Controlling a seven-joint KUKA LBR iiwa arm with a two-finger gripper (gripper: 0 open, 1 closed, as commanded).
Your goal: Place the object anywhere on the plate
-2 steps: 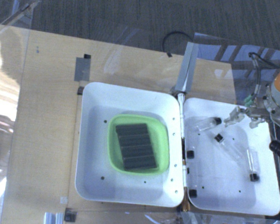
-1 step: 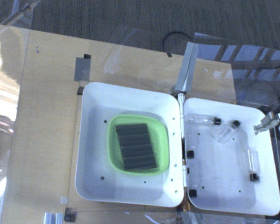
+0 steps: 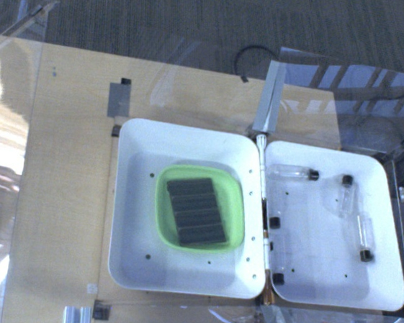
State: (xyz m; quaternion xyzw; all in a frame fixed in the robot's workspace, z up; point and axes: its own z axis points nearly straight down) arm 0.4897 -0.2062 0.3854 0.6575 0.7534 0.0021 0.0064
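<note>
A pale wooden counter (image 3: 53, 198) carries two white bins side by side. The left bin (image 3: 128, 207) holds a square green plate (image 3: 234, 211), and on it lies the object (image 3: 196, 211), a dark ribbed rectangular block. The right bin (image 3: 384, 279) holds clear tubes (image 3: 362, 233) with black caps. Beyond lies grey carpet (image 3: 169, 8).

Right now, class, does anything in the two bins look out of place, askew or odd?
Nothing looks damaged or spilled. The dark ridged block lies on the green plate in the left bin, turned slightly askew to the plate's edges. In the right bin, clear tubes with black caps lie scattered at differing angles.
</note>
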